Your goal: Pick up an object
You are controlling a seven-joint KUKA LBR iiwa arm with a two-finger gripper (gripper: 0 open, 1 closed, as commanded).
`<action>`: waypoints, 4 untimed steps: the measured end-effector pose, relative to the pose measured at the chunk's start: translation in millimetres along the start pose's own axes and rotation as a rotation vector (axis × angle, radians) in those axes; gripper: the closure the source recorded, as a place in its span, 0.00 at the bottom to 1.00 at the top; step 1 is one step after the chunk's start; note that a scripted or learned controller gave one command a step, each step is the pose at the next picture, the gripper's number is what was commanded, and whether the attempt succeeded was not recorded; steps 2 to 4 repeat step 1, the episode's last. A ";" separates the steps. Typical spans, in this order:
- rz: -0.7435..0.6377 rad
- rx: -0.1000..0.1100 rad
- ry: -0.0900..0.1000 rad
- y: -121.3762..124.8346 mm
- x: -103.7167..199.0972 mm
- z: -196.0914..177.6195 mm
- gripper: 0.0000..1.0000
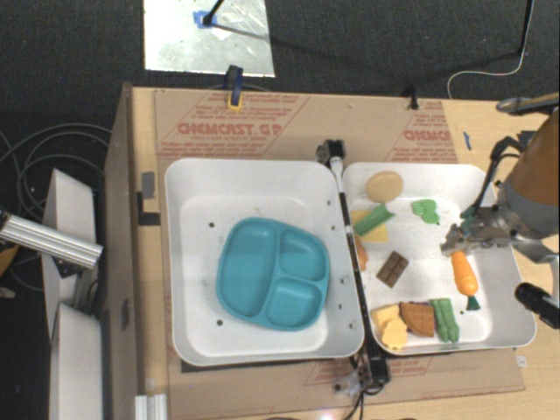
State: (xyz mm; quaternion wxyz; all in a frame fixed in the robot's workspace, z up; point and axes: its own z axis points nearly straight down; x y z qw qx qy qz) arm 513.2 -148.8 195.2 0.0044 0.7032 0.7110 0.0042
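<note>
We are seeing the tool hanging at the right side of the frame over the right bin, and we cannot tell how it is set. The carrot is lying just below the tool, touching or nearly touching it; we cannot tell which.

The cardboard sheet on the tabletop is showing red print reading "CHEMCAST GP".

The right bin is also holding a tan round piece, a green-and-yellow block, a small green piece, a brown chocolate bar, a yellow piece, a brown piece and a green vegetable.

The left bin is holding 1 blue divided plate with 3 compartments.
</note>
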 end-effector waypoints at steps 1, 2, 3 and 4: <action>-0.001 0.001 0.000 82.0 44.4 -21.9 1.00; -0.001 0.001 0.000 82.0 44.4 -21.9 1.00; -0.001 0.001 0.000 82.0 44.4 -21.9 1.00; -0.001 0.001 0.000 82.0 44.4 -21.9 1.00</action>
